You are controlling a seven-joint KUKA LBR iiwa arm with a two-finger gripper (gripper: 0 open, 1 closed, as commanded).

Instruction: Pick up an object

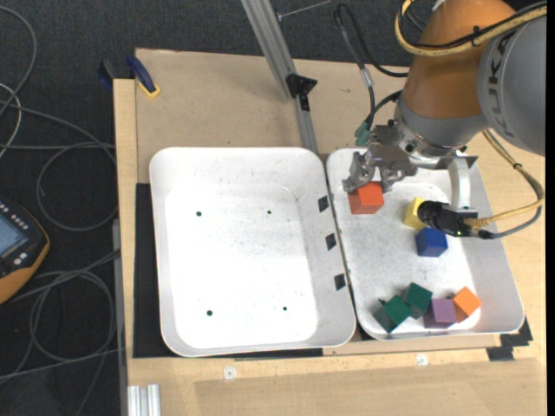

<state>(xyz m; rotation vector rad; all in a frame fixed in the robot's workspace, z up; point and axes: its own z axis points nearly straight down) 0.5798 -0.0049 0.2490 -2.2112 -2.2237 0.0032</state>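
My gripper (371,180) hangs over the back left part of the right bin (512,306). A red block (367,198) sits between its two fingers, which close on the block's upper sides. The block is slightly tilted, and I cannot tell whether it touches the bin floor. The grey arm with its orange band (455,50) reaches in from the upper right.
A yellow piece (414,211) and a blue block (431,242) lie just right of the gripper. Two green blocks (406,304), a purple block (444,310) and an orange block (466,302) cluster at the right bin's front edge. The left bin (169,232) stands beside it. A metal pole (277,50) slants behind.
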